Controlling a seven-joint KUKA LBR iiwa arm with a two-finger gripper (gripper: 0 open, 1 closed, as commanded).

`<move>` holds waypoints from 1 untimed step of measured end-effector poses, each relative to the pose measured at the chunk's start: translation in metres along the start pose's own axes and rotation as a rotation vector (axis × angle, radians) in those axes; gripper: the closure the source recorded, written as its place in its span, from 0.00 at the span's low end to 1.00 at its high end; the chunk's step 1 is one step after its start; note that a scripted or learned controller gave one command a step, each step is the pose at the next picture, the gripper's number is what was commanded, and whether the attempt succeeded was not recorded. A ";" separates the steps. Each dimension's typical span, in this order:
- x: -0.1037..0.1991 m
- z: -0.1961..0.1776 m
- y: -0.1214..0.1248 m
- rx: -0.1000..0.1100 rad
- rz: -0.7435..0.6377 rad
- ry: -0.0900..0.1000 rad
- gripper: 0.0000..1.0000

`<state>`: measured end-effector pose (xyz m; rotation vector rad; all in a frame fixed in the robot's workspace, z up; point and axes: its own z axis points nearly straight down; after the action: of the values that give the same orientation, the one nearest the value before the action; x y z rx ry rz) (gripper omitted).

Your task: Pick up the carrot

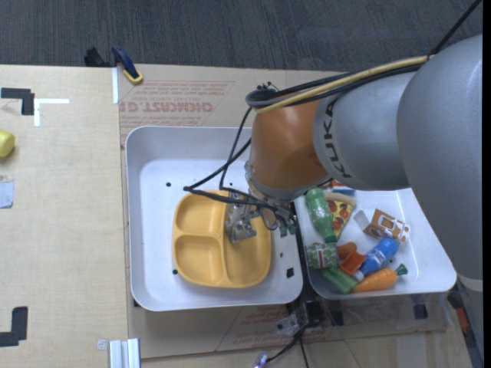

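Observation:
The carrot [378, 280], orange with a green tip, lies at the front of the right bin [426, 244] among other toy foods. My gripper [242, 227] hangs over the left bin [149, 205], above the right compartment of a yellow divided plate [201, 245]. It is well to the left of the carrot. Nothing shows between its fingers, and the arm's orange band and grey body hide much of the right bin's back.
The right bin also holds a green bottle [319, 215], a pizza slice [340, 209], a blue bottle [379, 255], a small box [385, 225] and a green packet [323, 255]. A yellow object [5, 143] sits at the bench's far left. A blue-yellow clamp [126, 64] lies behind the bins.

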<state>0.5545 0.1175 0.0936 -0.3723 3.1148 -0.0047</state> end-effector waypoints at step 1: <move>0.009 -0.036 0.021 -0.003 0.210 0.000 1.00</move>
<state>0.5408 0.1358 0.1296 -0.0445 3.1368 0.0012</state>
